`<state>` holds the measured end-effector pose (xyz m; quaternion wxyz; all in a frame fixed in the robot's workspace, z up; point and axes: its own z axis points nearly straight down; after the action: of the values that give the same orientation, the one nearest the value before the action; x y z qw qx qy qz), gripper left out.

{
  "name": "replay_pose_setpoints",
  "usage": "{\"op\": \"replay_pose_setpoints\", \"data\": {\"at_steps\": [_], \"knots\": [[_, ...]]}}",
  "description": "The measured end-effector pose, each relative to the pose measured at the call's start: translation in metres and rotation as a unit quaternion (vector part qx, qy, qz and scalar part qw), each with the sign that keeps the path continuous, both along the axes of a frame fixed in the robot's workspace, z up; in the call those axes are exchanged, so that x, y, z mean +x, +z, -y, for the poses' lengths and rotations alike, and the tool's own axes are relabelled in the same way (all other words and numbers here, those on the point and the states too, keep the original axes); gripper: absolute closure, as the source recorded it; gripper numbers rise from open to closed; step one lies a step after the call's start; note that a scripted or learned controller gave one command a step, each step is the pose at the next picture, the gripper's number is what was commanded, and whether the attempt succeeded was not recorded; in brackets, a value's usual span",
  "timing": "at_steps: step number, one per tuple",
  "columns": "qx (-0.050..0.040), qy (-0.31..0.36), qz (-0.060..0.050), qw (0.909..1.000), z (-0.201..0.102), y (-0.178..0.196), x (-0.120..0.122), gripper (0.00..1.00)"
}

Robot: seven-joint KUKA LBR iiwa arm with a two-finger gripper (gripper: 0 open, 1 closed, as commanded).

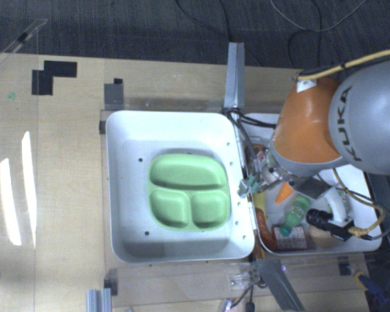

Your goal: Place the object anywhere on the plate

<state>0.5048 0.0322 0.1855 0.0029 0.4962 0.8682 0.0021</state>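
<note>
A green plate [187, 191] with three compartments lies in the middle of the left white bin [127, 174], and nothing rests on it. My gripper [249, 186] hangs low over the wall between the two bins, at the left edge of the right bin [367, 242]. The grey and orange arm covers most of that bin. Just right of the gripper lie a small orange piece [285, 192] and a green bottle-like object [295, 211]. I cannot see anything between the fingers.
A flat reddish packet [290, 240] lies at the right bin's front, and a white object [338, 204] sits further right. A metal post [234, 77] stands behind the bins, with cables trailing from it.
</note>
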Motion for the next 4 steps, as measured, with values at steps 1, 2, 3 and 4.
{"op": "replay_pose_setpoints", "data": {"at_steps": [1,2,3,4], "knots": [[-0.0002,0.058,-0.001,0.9983,0.002,-0.001,-0.016,1.00],[-0.0012,0.160,0.001,0.9871,-0.008,0.041,0.010,1.00],[-0.0007,0.176,-0.001,0.9843,-0.078,0.013,0.017,1.00],[-0.0005,0.095,-0.002,0.9955,-0.018,-0.001,-0.017,1.00]]}}
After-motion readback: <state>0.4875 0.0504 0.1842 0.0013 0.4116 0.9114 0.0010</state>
